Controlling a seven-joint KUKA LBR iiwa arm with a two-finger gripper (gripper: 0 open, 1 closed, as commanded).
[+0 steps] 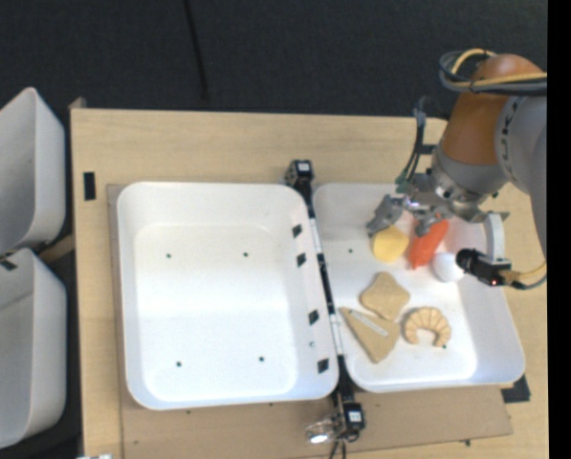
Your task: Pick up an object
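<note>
My gripper (404,220) hangs over the back of the right bin (491,338), open, with nothing between its fingers. Just in front of it lie a yellow lemon-like piece (390,247) and an orange carrot (427,245), side by side. A small white ball (446,267) rests to the right of the carrot. Nearer the front are a tan bread slice (385,297), a croissant (427,326) and a pale wedge (370,334).
The left bin (132,285) sits beside the right one, their walls joined by black clips (316,261) along the middle. The arm's orange band (476,127) rises at the back right, with a cable and a black part (484,265) over the bin's right side.
</note>
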